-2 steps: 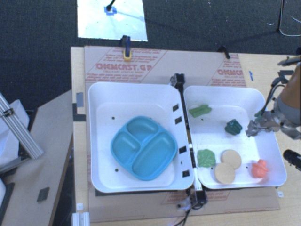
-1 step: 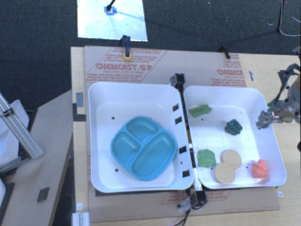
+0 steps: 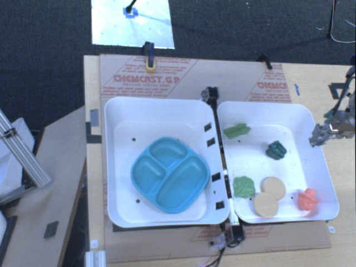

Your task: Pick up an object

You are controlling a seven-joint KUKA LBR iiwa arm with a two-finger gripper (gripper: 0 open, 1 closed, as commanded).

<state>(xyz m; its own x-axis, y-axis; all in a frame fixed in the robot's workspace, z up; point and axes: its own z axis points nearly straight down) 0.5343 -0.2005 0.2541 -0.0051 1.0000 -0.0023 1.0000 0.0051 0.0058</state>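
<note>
Gripper [image 3: 325, 131] waits beside my right white plastic bin [image 3: 320, 149], near its dark green lumpy toy [image 3: 276, 149]; I cannot tell its jaws.

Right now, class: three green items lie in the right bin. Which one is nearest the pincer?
The dark green item, upper right in the right bin. The light green strip and the light green lump both lie toward the divider, farther from the pincer.
</note>
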